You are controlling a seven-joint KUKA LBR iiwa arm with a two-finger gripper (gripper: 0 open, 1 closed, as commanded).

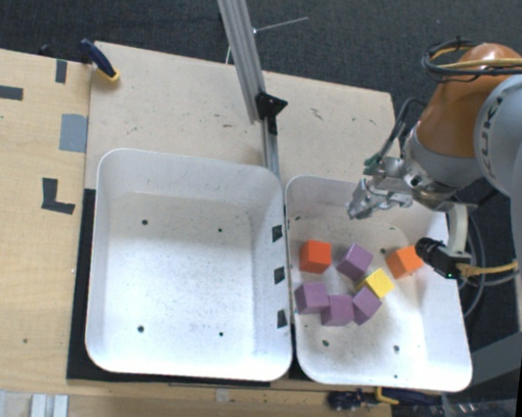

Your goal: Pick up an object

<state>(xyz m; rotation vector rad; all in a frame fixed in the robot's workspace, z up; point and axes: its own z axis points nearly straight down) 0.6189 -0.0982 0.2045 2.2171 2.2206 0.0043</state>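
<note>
- Blocks lie clustered in the right bin [432, 351]: we count an orange cube [316, 255] at the cluster's left, a purple cube [355, 262] just beside it, a yellow cube [378, 283] touching the purple one's lower right, and a second orange cube [405, 260] farther right, near the bin's right wall.
- Below those we see three more purple cubes [338, 306] pressed together in a row; their edges blur into each other, so we cannot make out exactly where one ends and the next begins.
- The gripper [367, 205] hangs above the upper part of the right bin, well apart from the cluster, with nothing visibly between its tips.
- We cannot tell how its jaws stand: the metal tip is small and blurred against the white bin.
- The arm [486, 108] comes in from the right, its orange band uppermost, and is cut off by the frame edge.
- A black cable fitting [436, 256] overlaps the right bin's rim beside the second orange cube.
- The left bin [107, 231] sits next to the right one, their walls touching.
- A slanted metal rail [247, 55] crosses the bench above both bins.
</note>
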